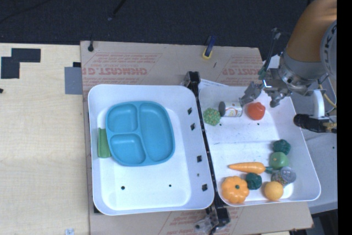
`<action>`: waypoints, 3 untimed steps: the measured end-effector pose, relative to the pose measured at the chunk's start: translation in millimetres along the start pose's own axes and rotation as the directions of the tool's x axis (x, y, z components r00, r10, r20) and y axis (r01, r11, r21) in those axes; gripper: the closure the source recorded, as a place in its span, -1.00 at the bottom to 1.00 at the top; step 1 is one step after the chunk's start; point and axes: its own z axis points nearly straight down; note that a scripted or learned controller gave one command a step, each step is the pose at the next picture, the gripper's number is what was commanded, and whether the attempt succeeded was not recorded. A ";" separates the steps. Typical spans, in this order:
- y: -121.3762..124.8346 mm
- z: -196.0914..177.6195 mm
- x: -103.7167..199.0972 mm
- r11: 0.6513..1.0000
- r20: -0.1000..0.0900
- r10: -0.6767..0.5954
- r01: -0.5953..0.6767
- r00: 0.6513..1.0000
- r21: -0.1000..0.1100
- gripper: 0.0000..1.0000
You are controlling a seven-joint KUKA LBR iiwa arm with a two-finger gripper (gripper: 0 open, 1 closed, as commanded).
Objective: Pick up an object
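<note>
Camera view, from above at a slant: my arm (311, 36), grey with an orange band, comes in from three o'clock and hangs over the far end of the right bin (300, 124). My tool (263, 92) sits at about two o'clock in the frame, its dark fingers spread around a red, tomato-like object (255, 111). Whether they touch it or only hover above, I cannot tell from this angle. Just beside the red object, toward nine o'clock, lies a small tin (231, 110) on its side, and next to that a pale green broccoli-like piece (212, 116). At the bin's near end, around five o'clock, a cluster lies close together: a carrot (247, 167), an orange pumpkin (235, 190), a yellow lemon-like fruit (273, 190), a dark green piece (253, 181), a green round one (278, 160), another dark green piece (281, 146) and a grey lump (284, 176). The left bin (143, 195) holds a blue divided plate (140, 133) with a green block (103, 143) touching its nine o'clock edge.
</note>
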 end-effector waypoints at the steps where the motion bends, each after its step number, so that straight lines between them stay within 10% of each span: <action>1: 2.7 -9.4 -0.2 1.000 0.003 -0.002 0.002 1.000 -0.015 -1.00; 3: 5.9 108.7 2.4 1.000 0.000 -0.004 0.004 1.000 -0.002 -1.00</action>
